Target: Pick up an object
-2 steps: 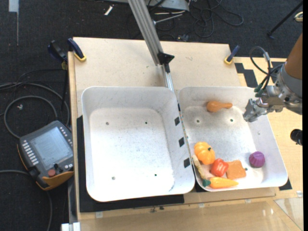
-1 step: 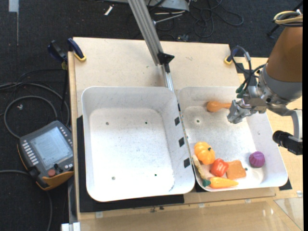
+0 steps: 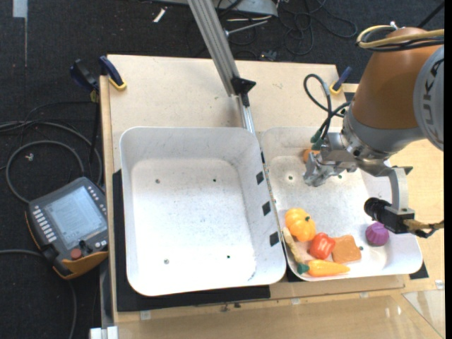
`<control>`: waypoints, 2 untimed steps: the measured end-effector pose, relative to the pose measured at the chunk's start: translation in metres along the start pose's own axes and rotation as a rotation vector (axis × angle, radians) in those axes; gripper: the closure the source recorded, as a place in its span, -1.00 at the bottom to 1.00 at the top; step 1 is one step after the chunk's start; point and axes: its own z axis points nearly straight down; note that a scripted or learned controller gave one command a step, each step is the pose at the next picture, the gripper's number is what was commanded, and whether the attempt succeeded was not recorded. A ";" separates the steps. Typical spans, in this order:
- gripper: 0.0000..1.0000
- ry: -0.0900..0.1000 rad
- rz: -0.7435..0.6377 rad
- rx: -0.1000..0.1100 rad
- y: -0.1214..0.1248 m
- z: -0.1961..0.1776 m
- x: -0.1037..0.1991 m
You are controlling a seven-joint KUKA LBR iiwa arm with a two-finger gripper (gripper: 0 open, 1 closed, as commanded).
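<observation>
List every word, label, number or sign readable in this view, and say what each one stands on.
"UK": large pale letters on the grey arm at the frame's right edge, cut off there, so the full word cannot be read.
Teach pendant on the floor, left of the bench: its screen and keys carry markings, too small and blurred to read.
White bins: dark specks, no text.
</observation>
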 end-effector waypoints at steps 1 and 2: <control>1.00 0.000 0.000 0.000 -0.003 0.019 0.053; 1.00 0.000 0.000 0.001 0.002 0.032 0.111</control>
